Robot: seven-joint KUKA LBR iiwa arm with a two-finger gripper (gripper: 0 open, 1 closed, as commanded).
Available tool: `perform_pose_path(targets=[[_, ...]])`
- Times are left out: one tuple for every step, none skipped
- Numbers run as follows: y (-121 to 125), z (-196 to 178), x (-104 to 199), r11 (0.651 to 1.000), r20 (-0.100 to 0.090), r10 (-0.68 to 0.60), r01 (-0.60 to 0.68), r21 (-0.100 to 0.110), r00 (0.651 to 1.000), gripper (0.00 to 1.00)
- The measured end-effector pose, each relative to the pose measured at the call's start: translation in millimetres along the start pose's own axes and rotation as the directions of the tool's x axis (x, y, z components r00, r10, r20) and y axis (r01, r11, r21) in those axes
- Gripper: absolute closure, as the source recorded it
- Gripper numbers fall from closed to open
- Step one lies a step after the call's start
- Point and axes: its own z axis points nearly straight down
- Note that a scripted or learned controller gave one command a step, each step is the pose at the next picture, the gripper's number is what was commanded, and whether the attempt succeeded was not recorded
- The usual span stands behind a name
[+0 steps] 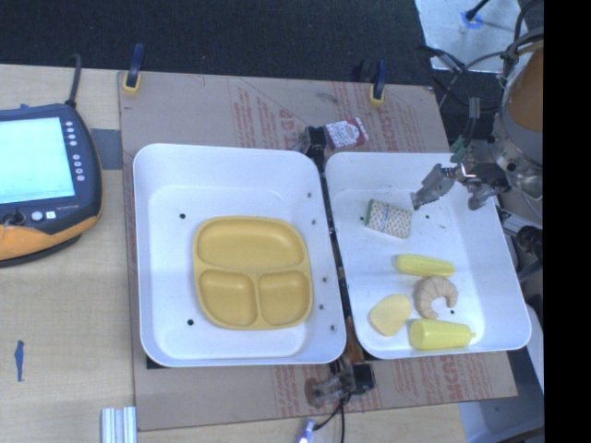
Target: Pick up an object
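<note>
Hanging over the top of the right bin point(517, 289), the gripper point(454, 188) has its two fingers spread apart with nothing between them. A small green and white packet point(387, 218) lies just beside it. Lower down sit a yellow corn point(425, 266), a croissant point(435, 294), a yellow block point(440, 334) and a pale chip point(390, 314). A yellow divided plate point(251, 271) rests in the left bin point(157, 247).
</note>
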Motion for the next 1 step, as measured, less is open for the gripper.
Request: perform_pose_path(targets=[[2.9,123.0,-20.2,1.0,0.001,0.001,-0.001,0.003,1.0,0.0]])
